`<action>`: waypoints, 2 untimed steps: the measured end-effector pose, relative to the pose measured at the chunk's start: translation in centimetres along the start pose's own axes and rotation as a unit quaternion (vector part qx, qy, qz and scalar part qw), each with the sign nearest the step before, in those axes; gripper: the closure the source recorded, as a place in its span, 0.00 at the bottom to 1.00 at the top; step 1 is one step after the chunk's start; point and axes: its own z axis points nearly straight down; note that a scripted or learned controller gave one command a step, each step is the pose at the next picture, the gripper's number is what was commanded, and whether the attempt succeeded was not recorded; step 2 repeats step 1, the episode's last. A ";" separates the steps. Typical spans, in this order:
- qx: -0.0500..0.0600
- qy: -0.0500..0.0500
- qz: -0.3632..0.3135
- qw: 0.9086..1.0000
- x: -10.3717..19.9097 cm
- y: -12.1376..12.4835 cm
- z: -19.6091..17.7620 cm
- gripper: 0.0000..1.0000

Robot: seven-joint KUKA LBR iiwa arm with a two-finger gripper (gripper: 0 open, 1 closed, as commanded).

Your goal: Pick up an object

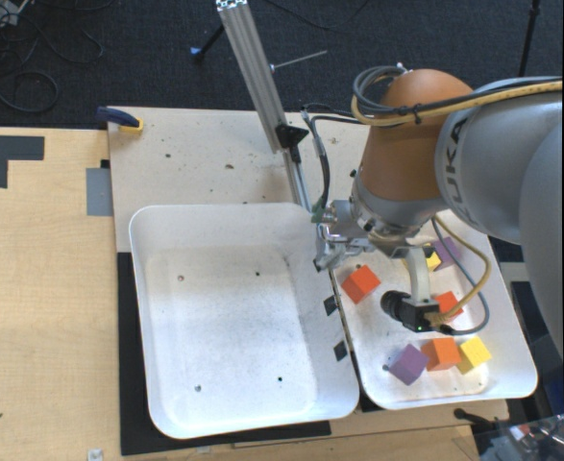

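Fingers (328, 255) hover above the right bin's (512, 382) left wall, mid-desk, just beside an orange cube (360, 283); whether they are parted or closed cannot be told.

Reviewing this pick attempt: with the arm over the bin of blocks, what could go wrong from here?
1. The gripper hangs at the dividing edge of the block bin, beside rather than over the orange-red cube. Descending here, it may hit the rim or merely nudge the cube.
2. The purple block, orange block and yellow block sit packed together near the front edge. A grasp there may shove neighbours rather than isolate one.
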 end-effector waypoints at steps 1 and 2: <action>-0.001 0.000 0.000 1.000 4.9 -1.5 -1.3 1.00; -0.001 0.000 0.000 1.000 4.9 -1.5 -1.3 1.00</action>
